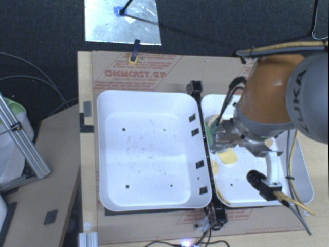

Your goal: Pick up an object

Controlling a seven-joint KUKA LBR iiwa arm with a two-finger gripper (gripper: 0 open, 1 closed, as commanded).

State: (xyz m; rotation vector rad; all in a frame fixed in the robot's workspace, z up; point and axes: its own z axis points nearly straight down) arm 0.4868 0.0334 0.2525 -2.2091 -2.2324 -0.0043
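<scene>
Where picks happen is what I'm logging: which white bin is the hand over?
The bin on the view's right: the hand hangs above it, next to a yellow piece. The other bin lies away from the arm.

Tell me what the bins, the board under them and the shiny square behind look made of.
The left bin and right bin look like moulded white plastic: smooth, rounded corners, faint sheen. The board looks paper-faced, matte brown with red printing; core hidden. The shiny square looks like metal or foil, given patchy glare.
</scene>
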